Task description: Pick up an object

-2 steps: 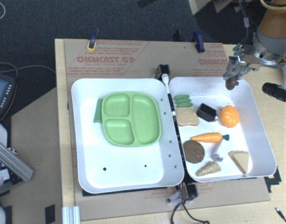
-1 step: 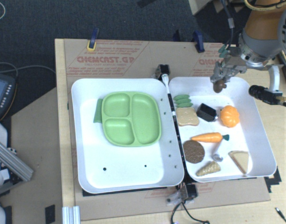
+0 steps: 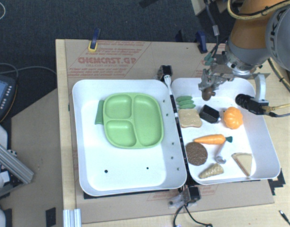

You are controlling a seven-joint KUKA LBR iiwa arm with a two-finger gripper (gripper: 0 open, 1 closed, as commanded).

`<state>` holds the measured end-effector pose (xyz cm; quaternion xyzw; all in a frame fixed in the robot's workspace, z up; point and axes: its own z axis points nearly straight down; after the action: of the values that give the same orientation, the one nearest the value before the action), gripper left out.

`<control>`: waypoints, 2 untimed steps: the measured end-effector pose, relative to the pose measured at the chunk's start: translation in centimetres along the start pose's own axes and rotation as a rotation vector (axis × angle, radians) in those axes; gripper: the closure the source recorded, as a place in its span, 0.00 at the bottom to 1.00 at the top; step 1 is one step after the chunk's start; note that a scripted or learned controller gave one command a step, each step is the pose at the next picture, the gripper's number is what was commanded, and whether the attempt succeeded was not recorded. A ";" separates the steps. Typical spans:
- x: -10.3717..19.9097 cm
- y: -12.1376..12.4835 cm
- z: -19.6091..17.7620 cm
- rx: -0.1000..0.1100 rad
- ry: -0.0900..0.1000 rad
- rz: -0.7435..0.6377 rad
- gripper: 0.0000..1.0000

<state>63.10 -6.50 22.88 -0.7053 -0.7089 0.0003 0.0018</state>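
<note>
The arm reaches in from the far right, and its gripper (image 3: 207,90) hangs over the far part of the right bin (image 3: 265,148). A small, dark brown, rounded thing (image 3: 207,94) sits at the tips of the gripper, and it looks to be pinched there and lifted off the bin floor, though it is too small to make out what it is. The other things lie spread over the right bin. Just left of the gripper, near the wall between the bins, lies a green leafy piece (image 3: 185,100), with a tan slice of bread (image 3: 189,118) nearer the camera from it. A small black block (image 3: 209,113) lies tilted just beside the bread on its right, and an orange pumpkin-like fruit (image 3: 232,117) sits to the right of the block. An orange carrot (image 3: 211,139) with a green tip lies across the middle of the bin. At the near end are a round brown patty (image 3: 196,153), a pale cone-shaped piece (image 3: 211,170) and a tan wedge (image 3: 243,162). The left bin (image 3: 88,164) holds a light green divided plate (image 3: 133,120) with three compartments, lying flat toward the far side.
</note>
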 end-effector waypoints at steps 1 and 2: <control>-0.9 0.5 -0.5 -0.005 -0.003 0.005 1.00; -1.2 1.0 -0.4 -0.006 -0.002 0.005 1.00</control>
<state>64.15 -7.73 23.23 -0.7071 -0.7071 -0.0008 -0.0010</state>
